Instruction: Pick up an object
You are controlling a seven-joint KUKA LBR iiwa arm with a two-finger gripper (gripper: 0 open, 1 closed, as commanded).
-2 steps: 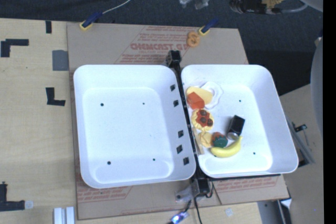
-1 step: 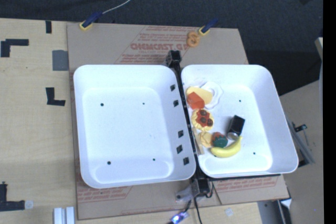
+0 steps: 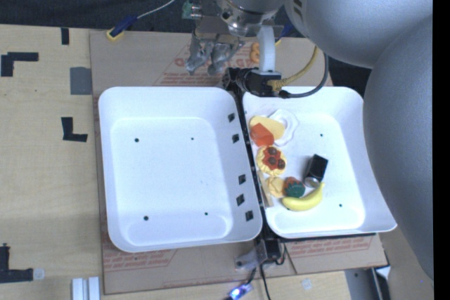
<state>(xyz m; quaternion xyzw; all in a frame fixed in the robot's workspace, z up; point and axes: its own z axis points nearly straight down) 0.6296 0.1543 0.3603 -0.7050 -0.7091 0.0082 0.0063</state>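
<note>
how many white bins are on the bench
2. The left bin sits mid-view; the right bin adjoins it and holds a banana and other small items.

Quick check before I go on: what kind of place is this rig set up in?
Likely a robotics lab test bench, not a kitchen: two white bins clipped together on cardboard, toy food such as a banana in the right one, loose cables, and tape marks on the bench.

Cardboard sheet (image 3: pixel 140 56) under bins, black tape marks (image 3: pixel 70 128) on bench
</note>
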